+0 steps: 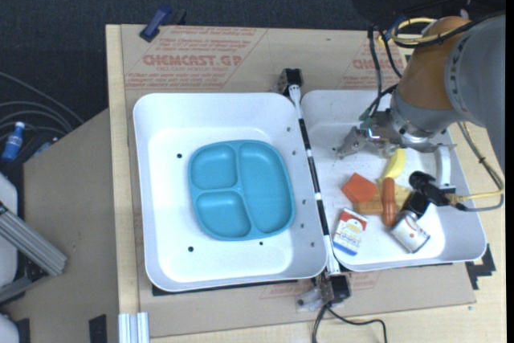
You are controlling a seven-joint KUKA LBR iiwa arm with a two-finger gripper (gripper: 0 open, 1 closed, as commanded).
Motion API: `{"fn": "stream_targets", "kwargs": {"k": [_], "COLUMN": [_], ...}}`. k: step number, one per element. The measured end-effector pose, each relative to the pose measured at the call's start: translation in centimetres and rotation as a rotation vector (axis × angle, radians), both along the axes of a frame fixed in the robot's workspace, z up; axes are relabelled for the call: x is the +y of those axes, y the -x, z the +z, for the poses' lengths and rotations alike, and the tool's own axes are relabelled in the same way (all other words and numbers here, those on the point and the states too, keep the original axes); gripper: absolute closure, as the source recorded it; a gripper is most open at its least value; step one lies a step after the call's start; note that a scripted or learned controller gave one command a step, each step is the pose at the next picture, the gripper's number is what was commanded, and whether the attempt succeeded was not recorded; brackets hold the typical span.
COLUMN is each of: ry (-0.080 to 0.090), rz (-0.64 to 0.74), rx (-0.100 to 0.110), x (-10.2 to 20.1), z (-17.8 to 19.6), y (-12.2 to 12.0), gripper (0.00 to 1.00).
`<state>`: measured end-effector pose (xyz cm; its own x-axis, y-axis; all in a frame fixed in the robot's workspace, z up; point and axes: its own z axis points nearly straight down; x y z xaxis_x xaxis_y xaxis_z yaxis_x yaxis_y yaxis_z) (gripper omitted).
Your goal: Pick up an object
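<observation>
Nothing's picked up yet, you've got the whole grab left. Your pincer [353,142] hovers spread at 10 o'clock in the right bin [466,241], gripping nothing; the orange block [360,189] sits at 5 o'clock from it.

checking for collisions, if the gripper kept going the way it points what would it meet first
The gripper points left and down; likely bare floor of the right bin first, then its left wall. Depth is unclear.

2 bins [161,173], 1 blue tray [241,189]
</observation>
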<state>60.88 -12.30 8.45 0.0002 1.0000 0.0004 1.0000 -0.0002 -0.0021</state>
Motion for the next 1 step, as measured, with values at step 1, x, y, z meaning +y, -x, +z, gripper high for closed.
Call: {"fn": "stream_targets", "kwargs": {"k": [1], "ry": [0.0], "rz": [0.001], "rx": [-0.003], "x": [3.08], "z": [0.06], "y": [-5.19], "gripper": [0.0]}}
